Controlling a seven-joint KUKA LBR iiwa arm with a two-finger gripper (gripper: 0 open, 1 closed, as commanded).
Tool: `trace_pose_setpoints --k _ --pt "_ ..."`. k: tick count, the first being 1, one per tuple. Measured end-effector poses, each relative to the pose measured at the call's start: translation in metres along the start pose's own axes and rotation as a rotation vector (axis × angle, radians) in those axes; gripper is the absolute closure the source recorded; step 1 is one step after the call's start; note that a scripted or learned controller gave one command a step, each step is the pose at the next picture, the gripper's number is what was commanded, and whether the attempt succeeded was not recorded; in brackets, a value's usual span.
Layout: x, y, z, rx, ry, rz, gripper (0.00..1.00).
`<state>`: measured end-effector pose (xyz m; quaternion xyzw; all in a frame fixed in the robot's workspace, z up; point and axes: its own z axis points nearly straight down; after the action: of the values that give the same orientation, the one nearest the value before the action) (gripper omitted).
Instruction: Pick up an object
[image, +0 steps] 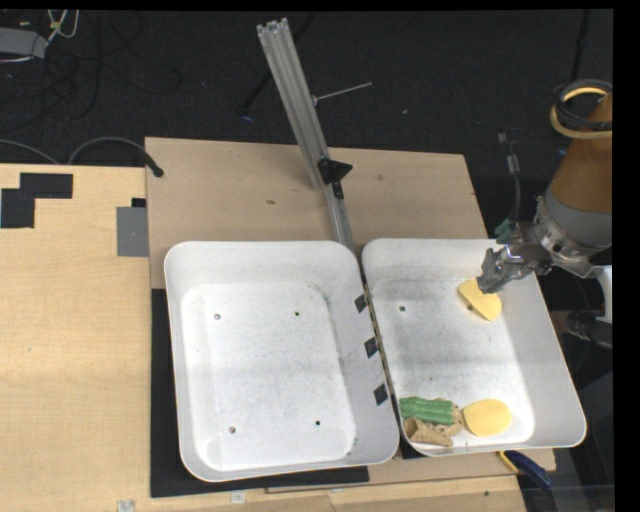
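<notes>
gripper low in the right bin, right on top of a yellow wedge by the far right side, can't tell if its jaws are apart, green toy, tan lump, yellow disc bunched at the near edge

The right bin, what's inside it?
Inside the right bin: a yellow wedge under the gripper, plus a green toy, tan piece and yellow round thing in the near corner.

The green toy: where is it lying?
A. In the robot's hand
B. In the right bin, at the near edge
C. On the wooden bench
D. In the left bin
B: the green toy lies in the right bin by its near edge, next to a round yellow thing.
</notes>
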<state>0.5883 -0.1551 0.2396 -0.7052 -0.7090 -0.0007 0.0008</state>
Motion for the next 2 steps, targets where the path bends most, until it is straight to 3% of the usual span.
trace_pose_setpoints --k 2 --pt "0.094 0.010 -0.007 0.001 0.000 0.001 1.00"
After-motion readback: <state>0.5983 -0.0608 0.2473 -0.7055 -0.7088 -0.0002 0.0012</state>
